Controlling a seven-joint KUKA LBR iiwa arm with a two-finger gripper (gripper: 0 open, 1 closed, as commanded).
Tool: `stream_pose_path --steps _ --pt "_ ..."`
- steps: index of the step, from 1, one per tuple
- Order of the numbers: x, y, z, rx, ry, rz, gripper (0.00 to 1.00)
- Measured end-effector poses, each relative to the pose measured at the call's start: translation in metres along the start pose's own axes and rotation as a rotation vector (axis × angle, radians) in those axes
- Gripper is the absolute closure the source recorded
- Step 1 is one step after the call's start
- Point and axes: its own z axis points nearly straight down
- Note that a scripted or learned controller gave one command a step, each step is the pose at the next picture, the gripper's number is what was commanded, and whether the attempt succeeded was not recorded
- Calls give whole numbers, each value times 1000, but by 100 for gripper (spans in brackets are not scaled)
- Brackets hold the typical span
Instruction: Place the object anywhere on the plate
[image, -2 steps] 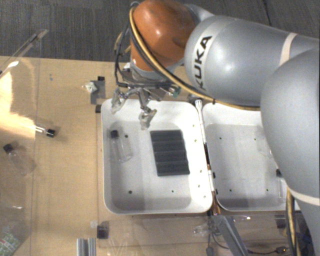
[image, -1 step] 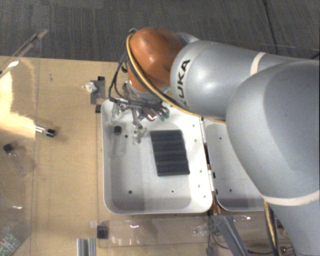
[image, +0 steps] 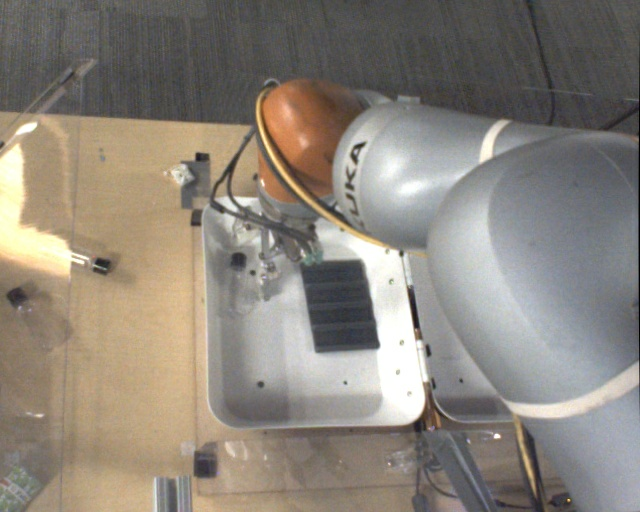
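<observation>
Judging the gripper (image: 270, 268) is just at three o'clock of what looks like a black-capped clear vial (image: 238, 262) in the left bin (image: 300, 410), I'd confirm a grasp, since I cannot tell how the jaws stand, before swinging toward four o'clock onto the dark ridged plate (image: 341, 305).

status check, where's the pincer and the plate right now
Pincer low over the left white bin, near its back left corner. Dark ribbed rectangular plate lies flat beside it, nothing on top. Pincer's grip unreadable.
</observation>
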Motion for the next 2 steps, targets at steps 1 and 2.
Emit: stream_pose_path --steps 1,2 --pt "-12 14 0 21 16 338 0" --pt "19 20 -1 16 -1 523 0"
